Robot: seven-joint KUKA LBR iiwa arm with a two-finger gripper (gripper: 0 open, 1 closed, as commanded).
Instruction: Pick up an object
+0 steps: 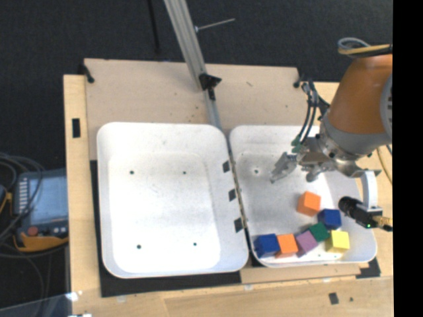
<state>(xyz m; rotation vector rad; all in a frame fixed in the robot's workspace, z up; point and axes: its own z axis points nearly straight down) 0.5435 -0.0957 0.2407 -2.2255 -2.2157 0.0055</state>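
The arm enters from the right, its orange band above the wrist, and the claw (285, 166) hangs over the bare floor of the right bin (261, 193), pointing toward that bin's left side. Whether the claw is wide or narrow cannot be told at this resolution; nothing shows between its tips. The blocks lie well apart from the claw, in the near right part of the right bin. An orange block (308, 203) sits alone, nearest the claw. Along the near wall lie a blue block (266, 244), a second orange block (287, 244), a purple block (306, 241), a green block (319, 232), a yellow block (340, 240) and a second blue block (330, 218). The left bin (162, 197) stands beside it on the table (76, 177).
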